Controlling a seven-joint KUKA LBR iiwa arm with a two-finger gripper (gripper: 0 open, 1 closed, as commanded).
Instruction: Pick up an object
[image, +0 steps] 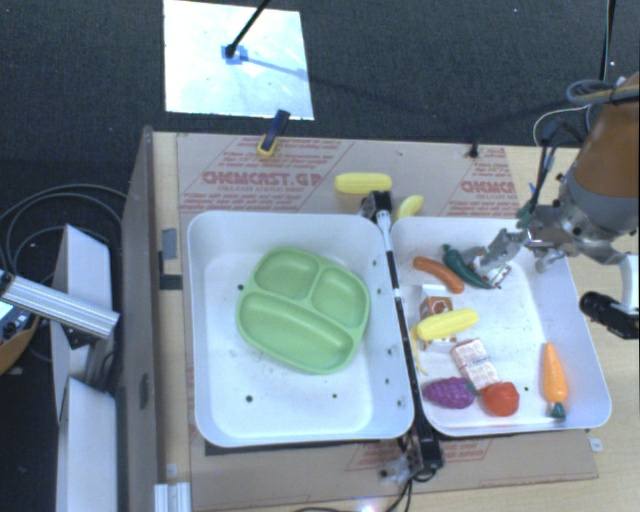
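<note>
1. Nearest me in the right bin (590, 400): purple grapes (449, 392), tomato (501, 399), carrot (553, 377).
2. Toward 12 o'clock, a yellow corn (447, 324) and sausage (438, 273).
3. Farthest, the tool (497, 262) sits at the green pepper (466, 268); its opening I cannot tell.
4. At 9 o'clock, a green tray (302, 309).

The tool (493, 262) hangs over the right bin (580, 330) beside a green pepper (462, 266).

Right bin (590, 400) crowded with toys; left bin's (215, 300) margins open.
</note>
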